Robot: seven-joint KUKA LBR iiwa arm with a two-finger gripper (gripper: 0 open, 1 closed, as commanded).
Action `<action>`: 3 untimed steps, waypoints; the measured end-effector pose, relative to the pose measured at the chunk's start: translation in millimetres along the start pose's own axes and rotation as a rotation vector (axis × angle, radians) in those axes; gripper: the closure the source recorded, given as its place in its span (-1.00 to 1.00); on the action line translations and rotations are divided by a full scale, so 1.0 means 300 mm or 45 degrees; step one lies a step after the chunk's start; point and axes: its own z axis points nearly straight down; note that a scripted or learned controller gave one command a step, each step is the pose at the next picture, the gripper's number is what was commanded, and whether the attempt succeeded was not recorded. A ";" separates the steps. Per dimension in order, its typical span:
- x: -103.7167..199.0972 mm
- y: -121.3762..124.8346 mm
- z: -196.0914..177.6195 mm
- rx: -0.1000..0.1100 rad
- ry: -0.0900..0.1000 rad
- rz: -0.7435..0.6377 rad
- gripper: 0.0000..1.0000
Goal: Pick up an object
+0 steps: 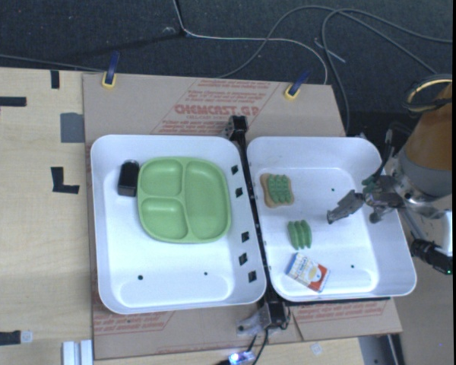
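The wooden bench (30, 226) carries a sheet of brown printed cardboard (213, 101), clipped at its far edge, and on this sheet sit two shallow white plastic bins side by side. The left bin (118, 280) holds a light green round plate divided into three compartments (185, 200), lying flat in the far half of the bin. Just beside the plate's left edge rests a small black block (128, 178).

The right bin (380, 276) holds three smaller things. Near its far left corner lies a tan cracker-like piece topped with green bumps (277, 190). Nearer the middle lies a short green ridged piece like a pea pod (300, 234), apart from the cracker piece. Close to the near wall lies a small flat packet, white with blue and orange print (308, 272).

The grey arm with its orange band (429, 147) comes in from the right, over the right wall of the right bin. Its two-finger gripper (340, 213) points left over the bin floor, to the right of the green pod piece and apart from it. Nothing sits between the dark fingers, and whether they are spread or pressed together cannot be told.
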 end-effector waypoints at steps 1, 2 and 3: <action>0.000 0.009 -0.017 -0.014 -0.003 -0.004 -1.00; 0.027 0.016 0.188 -0.007 -0.002 -0.004 -1.00; 0.026 0.020 0.357 -0.017 -0.004 -0.001 -1.00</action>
